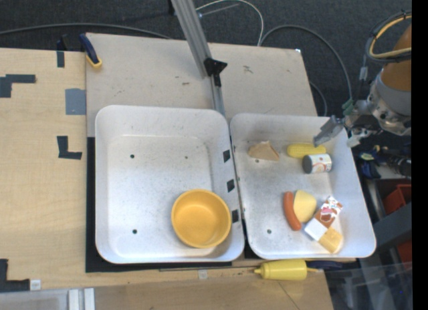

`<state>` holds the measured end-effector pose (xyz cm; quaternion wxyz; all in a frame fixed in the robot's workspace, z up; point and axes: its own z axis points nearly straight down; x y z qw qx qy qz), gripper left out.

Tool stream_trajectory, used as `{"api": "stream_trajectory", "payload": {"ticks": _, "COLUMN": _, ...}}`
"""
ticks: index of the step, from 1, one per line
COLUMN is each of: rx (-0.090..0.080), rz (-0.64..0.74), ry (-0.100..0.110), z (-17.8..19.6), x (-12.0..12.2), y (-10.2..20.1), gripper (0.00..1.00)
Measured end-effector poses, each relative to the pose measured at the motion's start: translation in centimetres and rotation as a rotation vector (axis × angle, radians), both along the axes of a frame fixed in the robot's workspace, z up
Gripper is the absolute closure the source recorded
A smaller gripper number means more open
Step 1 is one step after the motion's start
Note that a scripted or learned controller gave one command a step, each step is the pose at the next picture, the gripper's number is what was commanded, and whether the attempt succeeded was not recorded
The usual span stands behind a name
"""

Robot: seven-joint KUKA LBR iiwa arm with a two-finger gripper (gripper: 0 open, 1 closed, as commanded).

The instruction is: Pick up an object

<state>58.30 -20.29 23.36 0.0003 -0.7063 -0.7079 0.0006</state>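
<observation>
The right bin [267, 235] holds several small items. At its back are a tan bread-like wedge [264, 151], a yellow banana-shaped piece [304, 149] and a small grey can [317, 164]. At its front right are a red-orange sausage [290, 212], a pale yellow wedge [305, 203], a red and white carton [328, 211], a white block [312, 229] and a yellow cheese cube [332, 240]. My gripper [332, 128] hangs over the bin's back right corner, just above and right of the banana-shaped piece. Nothing is visibly held.
A yellow bowl [200, 218] sits at the front right of the left bin [134, 128]. In front of the right bin, outside it, lies a yellow bottle [284, 270]. A grey pole [194, 28] slants in from the back. Cables run behind the bins.
</observation>
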Motion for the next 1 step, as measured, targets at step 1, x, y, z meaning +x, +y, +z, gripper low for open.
{"api": "stream_trajectory", "payload": {"ticks": 1, "rx": 0.0, "rz": 0.0, "ry": 0.0, "z": 0.0, "x": 0.0, "y": 0.0, "gripper": 0.0}}
